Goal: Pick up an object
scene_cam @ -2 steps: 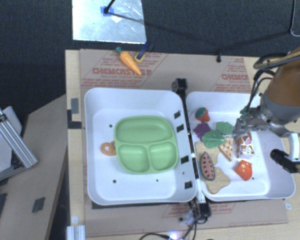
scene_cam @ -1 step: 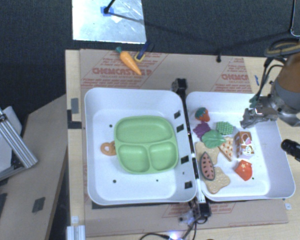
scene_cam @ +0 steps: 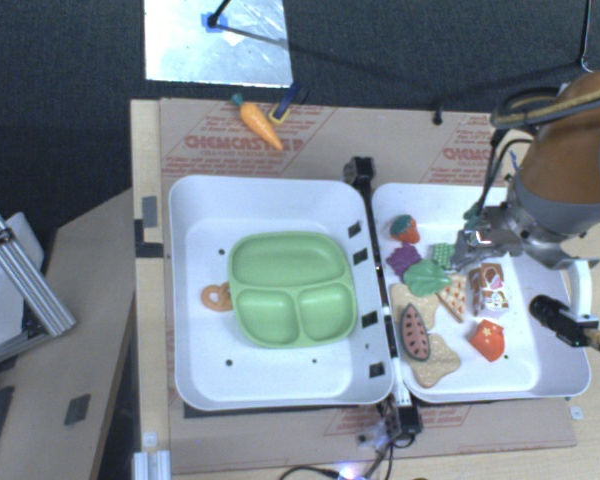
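From my feed, the desk [scene_cam: 150, 298] is pale wood under cardboard, on dark carpet, with a shiny metal sheet [scene_cam: 218, 26] beyond. The gripper [scene_cam: 467, 250] hangs low over the right bin [scene_cam: 555, 368] — above a leafy green toy [scene_cam: 428, 276] among the play food. I cannot tell its fingers' state. A carrot [scene_cam: 260, 125] lies outside on the cardboard.

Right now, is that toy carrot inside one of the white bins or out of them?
Out. The carrot lies on the cardboard behind the left bin.
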Robot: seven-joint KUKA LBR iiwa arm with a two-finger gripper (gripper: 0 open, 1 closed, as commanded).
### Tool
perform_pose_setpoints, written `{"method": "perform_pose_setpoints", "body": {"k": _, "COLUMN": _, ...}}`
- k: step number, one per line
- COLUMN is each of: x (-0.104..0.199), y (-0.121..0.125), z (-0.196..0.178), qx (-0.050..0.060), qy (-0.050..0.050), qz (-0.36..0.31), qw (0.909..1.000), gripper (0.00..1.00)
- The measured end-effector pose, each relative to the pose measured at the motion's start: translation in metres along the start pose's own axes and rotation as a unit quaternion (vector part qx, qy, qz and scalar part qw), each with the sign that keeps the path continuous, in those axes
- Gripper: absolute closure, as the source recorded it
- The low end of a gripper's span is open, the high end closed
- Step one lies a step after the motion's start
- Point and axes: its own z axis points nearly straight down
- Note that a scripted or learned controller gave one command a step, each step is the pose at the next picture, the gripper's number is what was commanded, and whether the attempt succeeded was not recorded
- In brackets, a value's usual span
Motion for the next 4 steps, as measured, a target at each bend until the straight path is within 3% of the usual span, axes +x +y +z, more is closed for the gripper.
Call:
{"method": "perform_pose_setpoints", "body": {"k": 1, "x": 0.013, "y": -0.004, "z": 0.013, "qx": 0.0, "qy": -0.001, "qz": 0.002, "qw": 1.0, "gripper": 1.0}}
{"method": "perform_pose_setpoints", "body": {"k": 2, "x": 0.023, "y": -0.009, "z": -0.003, "qx": -0.001, "qy": -0.001, "qz": 0.001, "qw": 1.0, "gripper": 1.0}}
{"method": "perform_pose_setpoints", "body": {"k": 3, "x": 0.009, "y": -0.008, "z": 0.014, "qx": 0.001, "qy": -0.001, "qz": 0.005, "qw": 1.0, "gripper": 1.0}}
{"method": "perform_pose_setpoints", "body": {"k": 4, "x": 0.014, "y": 0.0, "z": 0.001, "qx": 0.0, "qy": -0.001, "qz": 0.002, "qw": 1.0, "gripper": 1.0}}
